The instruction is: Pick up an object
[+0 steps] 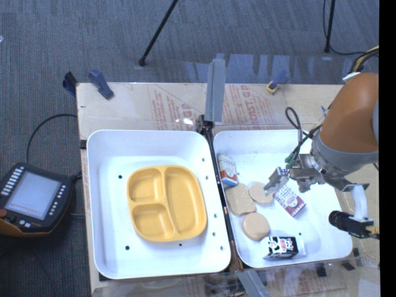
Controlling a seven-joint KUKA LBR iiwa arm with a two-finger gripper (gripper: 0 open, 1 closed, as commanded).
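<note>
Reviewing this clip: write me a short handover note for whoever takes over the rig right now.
Gripper: over the right bin, above the round cookie and beside the maroon carton; nothing seen between its fingers.
Things: all in the right bin, namely small box, tan bread slice, round bun, black-and-white carton. Yellow divided tray sits in the left bin.
Done: nothing lifted.
Left: grasp and lift one object.

My one fixed camera sits high above the bench (pixel 154 104), looking down at a slant from some way off, taking in both white bins (pixel 102 166) edge to edge, the carpeted floor beyond the bench's far edge, and my arm (pixel 349 122) entering from the right.
</note>
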